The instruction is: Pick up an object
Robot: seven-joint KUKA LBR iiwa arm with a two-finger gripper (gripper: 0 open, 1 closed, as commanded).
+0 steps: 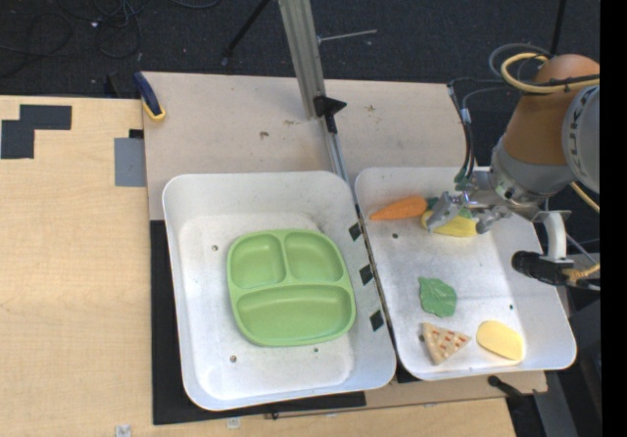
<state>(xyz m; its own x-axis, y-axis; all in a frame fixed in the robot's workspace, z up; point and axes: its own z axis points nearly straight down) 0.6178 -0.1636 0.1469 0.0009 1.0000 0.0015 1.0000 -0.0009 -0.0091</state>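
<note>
Five toy foods lie in the right bin [549, 352]. A yellow piece [457, 226] sits at the bin's 12 o'clock, directly under the gripper [460, 212]; whether the jaws grip it cannot be told. An orange carrot [399, 209] lies just beside it at 9 o'clock. A green leafy piece [438, 296] rests mid-bin, with a pizza slice [444, 342] and a yellow lemon-shaped piece [501, 339] toward 6 o'clock. The left bin [186, 229] holds a green divided plate [290, 287].

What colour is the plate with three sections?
Light green; the plate sits in the left bin, seen in the camera view.
</note>
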